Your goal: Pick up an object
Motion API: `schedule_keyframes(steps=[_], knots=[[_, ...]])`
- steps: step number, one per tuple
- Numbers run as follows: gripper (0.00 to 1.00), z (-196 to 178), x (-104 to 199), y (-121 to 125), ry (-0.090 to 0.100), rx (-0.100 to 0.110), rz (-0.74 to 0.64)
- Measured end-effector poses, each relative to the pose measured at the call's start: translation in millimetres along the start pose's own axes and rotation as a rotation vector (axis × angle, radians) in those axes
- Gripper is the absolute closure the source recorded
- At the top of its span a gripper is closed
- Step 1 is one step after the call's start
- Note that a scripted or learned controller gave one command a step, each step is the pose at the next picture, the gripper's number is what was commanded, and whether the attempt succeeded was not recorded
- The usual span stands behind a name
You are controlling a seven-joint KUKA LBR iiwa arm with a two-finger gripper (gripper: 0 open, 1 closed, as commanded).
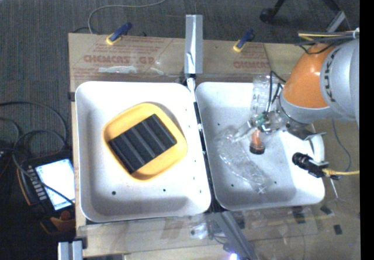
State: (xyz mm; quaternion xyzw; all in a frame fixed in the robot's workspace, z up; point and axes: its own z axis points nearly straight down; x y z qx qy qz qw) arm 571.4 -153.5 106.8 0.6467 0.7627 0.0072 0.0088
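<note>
A yellow rounded block with a black ribbed top (pixel 145 139) lies tilted in the left bin (pixel 93 189). In the right bin (pixel 304 191) lies a crumpled clear plastic piece (pixel 241 162), running from the middle toward the front. A second clear plastic piece (pixel 261 96) stands near the bin's back. My gripper (pixel 260 125) hangs over the middle of the right bin, below the orange-banded wrist (pixel 307 86). A small orange-brown cylinder (pixel 256 144) sits right under the gripper's tip, at the upper end of the clear plastic. Whether it is held I cannot tell.
The divider (pixel 198 130) between the two bins runs just left of the clear plastic. A cardboard sheet with two blue-and-yellow clamps (pixel 118 33) lies behind the bins. A metal post (pixel 193 42) stands at the back centre.
</note>
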Motion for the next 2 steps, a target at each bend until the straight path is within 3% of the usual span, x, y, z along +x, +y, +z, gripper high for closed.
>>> schedule_keyframes(steps=[1, 2], knots=[[1.00, -74.9, 108.1, 81.1, 0.005, 0.025, -0.013], [1.00, -74.5, 82.2, 80.6, 0.003, 0.026, 0.005]])
